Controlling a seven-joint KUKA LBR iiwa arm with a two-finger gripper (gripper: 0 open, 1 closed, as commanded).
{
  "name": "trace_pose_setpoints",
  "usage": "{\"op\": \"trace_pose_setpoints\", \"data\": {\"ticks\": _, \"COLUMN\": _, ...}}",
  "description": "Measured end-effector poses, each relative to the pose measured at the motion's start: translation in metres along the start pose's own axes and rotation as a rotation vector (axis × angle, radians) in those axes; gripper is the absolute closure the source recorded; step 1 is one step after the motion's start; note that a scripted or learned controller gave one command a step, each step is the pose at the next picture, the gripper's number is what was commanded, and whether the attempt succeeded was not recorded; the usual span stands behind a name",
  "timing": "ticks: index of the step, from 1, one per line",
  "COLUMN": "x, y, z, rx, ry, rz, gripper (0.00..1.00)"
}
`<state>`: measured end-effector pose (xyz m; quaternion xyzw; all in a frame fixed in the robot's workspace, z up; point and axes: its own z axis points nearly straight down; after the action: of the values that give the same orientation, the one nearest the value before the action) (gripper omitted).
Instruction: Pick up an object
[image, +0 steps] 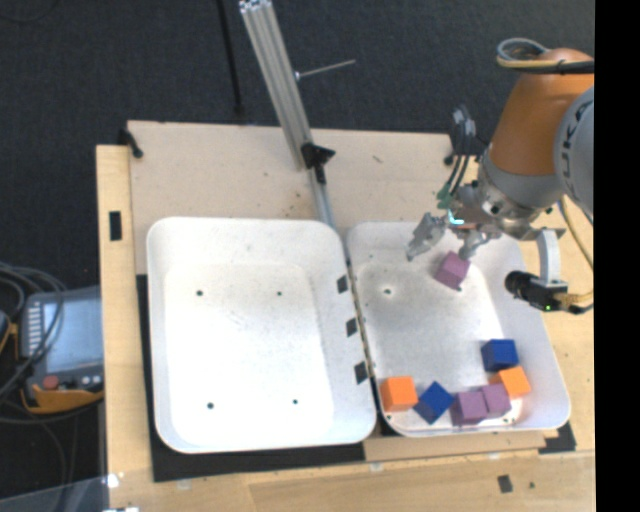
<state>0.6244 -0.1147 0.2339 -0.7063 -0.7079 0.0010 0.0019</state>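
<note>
So my claw (447, 240) is spread open, gripping nothing, and the purple cube (452, 270) sits just below its fingertips, tilted.

The arm (540, 120) is a thick, rounded thing, its upper segment wrapped in a broad orange band with a pale ring at the very top. Below the orange comes a smooth grey collar, and part of a dark letter marking shows on the grey casing at the far right. Thin dark cables run down the left side of the wrist, and a small green-blue light glows among them. The gripper (445, 238) is bare grey metal, with slim fingers (425, 237) splayed from a compact body. A white bracket carrying what looks like a small black cylinder hangs off the wrist's near side.
</note>
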Motion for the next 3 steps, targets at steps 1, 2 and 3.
{"op": "trace_pose_setpoints", "data": {"ticks": 1, "x": 0.0, "y": 0.001, "z": -0.003, "rx": -0.005, "ry": 0.0, "rz": -0.001, "gripper": 0.0}}
{"op": "trace_pose_setpoints", "data": {"ticks": 2, "x": 0.004, "y": 0.003, "z": 0.042, "rx": 0.0, "ry": -0.003, "rz": 0.0, "gripper": 0.0}}
{"op": "trace_pose_setpoints", "data": {"ticks": 3, "x": 0.003, "y": -0.005, "z": 0.086, "rx": 0.0, "ry": -0.003, "rz": 0.003, "gripper": 0.0}}
